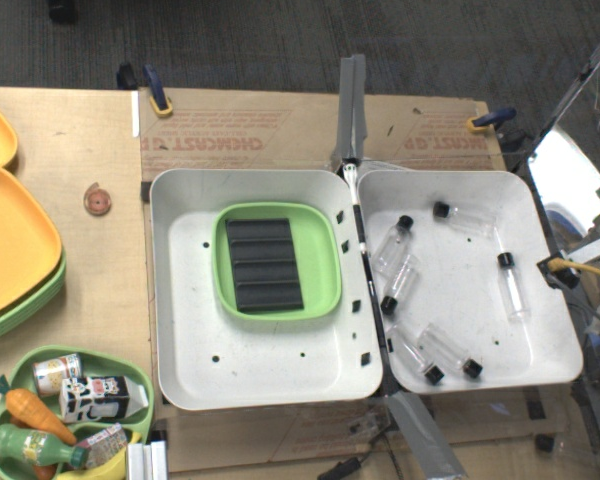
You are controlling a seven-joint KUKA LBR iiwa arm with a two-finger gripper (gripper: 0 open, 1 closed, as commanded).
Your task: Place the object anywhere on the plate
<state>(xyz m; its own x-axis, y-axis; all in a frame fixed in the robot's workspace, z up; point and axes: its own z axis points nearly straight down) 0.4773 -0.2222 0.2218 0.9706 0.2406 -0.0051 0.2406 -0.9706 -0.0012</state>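
Camera view puts the task's things in separate bins. Six clear vials with black caps lie loose in the right bin (540,358), and the green plate (224,268) sits in the middle of the left bin (180,368), carrying a dark ridged block (265,265) on most of its floor.

Which vial is meant cannot be told. The upright-lying vial (511,286) at centre right runs nearly top to bottom of the frame, cap toward the top, well apart from the others. It is probably the easiest to take, since the arm enters from the right edge. Two vials (397,258) lie end to end near the bin's left wall, slanting from upper right to lower left. One short vial (458,214) lies near the top, and a pair (438,350) lies close together at the lower middle.

From any vial the plate lies to the left of frame, over the ridge where the two bins meet. The carry therefore likely needs a lift over both walls before a leftward crossing.

Whether the gripper is spread or pressed together cannot be told from this view.
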